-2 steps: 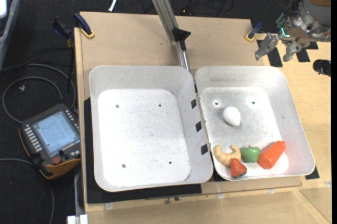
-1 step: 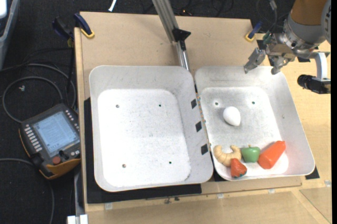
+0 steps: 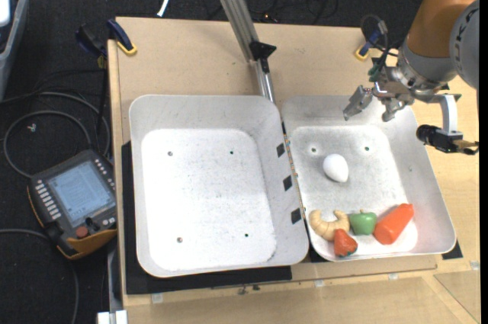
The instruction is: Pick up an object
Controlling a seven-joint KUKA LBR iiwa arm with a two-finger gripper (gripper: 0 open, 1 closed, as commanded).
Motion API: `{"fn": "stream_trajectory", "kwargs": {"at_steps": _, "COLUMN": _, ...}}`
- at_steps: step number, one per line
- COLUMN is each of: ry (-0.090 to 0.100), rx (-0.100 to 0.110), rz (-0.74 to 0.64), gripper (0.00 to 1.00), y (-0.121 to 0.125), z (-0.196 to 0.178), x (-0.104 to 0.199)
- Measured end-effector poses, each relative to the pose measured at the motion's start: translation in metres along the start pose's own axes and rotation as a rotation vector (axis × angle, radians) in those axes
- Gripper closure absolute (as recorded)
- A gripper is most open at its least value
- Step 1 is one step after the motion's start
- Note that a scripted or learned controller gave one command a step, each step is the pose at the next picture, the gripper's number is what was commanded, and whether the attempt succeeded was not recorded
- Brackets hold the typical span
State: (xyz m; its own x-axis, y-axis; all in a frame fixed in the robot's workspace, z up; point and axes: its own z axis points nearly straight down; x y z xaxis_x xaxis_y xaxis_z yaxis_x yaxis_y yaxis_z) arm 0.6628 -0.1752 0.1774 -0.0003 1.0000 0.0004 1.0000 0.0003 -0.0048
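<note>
The jaws [image 3: 374, 103] stand open with nothing between them, the two fingers splayed apart and pointing down over the far rim of the right bin [image 3: 431, 185], above its back edge.

Taking the white egg-shaped object [image 3: 335, 167] as the landmark: the jaws hang beyond it, toward the back of the bin and a little toward the arm's side, well apart from it. The egg lies alone on bare bin floor, near the middle of the right bin, its long axis running roughly from the back of the bin toward the front. That makes it the nearest candidate, and my judgement is that the coming move turns on this offset: the jaws would need to travel forward and slightly toward the divider between the bins, then descend.

In front of the egg, along the bin's near wall, sits a tight cluster: a pale curled piece [image 3: 326, 222], a green pepper-like piece [image 3: 364, 222], a small red piece [image 3: 345, 242] and an orange carrot-like piece [image 3: 393, 223], several touching. These lie farther from the jaws and are crowded, so likely harder to take singly.

The left bin [image 3: 152, 117] lies beyond the divider, away from the arm.
</note>
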Motion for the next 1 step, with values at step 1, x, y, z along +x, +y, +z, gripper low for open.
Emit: {"fn": "stream_trajectory", "kwargs": {"at_steps": 1, "ry": 0.000, "rx": 0.000, "rz": 0.000, "gripper": 0.00, "y": 0.0023, "z": 0.0633, "x": -0.0029}}
